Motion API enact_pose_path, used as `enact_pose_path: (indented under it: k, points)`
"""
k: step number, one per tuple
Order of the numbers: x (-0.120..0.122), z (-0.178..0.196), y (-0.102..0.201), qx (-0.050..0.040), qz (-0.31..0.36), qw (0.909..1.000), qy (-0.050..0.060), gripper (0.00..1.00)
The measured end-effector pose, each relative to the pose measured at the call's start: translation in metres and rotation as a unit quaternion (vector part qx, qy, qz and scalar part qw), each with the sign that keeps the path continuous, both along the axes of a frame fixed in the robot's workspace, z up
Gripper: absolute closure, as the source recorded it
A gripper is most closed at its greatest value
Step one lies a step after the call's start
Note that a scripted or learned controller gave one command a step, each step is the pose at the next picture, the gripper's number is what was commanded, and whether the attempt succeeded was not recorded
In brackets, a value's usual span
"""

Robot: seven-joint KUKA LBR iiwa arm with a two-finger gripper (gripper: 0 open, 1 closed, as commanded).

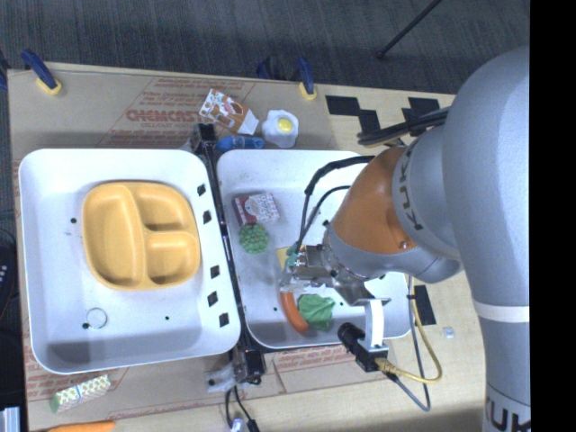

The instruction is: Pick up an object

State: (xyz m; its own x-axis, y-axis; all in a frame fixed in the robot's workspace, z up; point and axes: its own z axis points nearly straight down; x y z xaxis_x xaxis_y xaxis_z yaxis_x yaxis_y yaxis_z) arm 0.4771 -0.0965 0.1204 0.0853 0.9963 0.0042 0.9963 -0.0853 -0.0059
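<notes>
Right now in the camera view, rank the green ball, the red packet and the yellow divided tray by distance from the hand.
From the hand:
1. Green ball, right bin, just left of it.
2. Red packet, right bin, farther up.
3. Yellow divided tray, left bin.

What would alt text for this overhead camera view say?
A grey robot arm lowers its gripper over a carrot and green toy in the right bin. The left bin holds a yellow divided tray.

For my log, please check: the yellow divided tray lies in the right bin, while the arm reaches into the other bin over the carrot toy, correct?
Not quite: the camera view shows the yellow divided tray in the left bin. The arm reaches into the right bin, over the carrot toy.
</notes>
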Motion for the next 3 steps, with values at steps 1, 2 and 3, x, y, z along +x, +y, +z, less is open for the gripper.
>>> enact_pose_path:
  k: [1, 2, 3]
  points:
    - [0.000, 0.000, 0.000, 0.0000, 0.000, 1.0000, 0.000, 0.00]
    - [-0.001, -0.029, 0.003, -0.0013, 0.006, 1.0000, -0.001, 0.00]
    - [-0.001, -0.020, 0.003, -0.0004, 0.008, 1.0000, 0.001, 1.00]
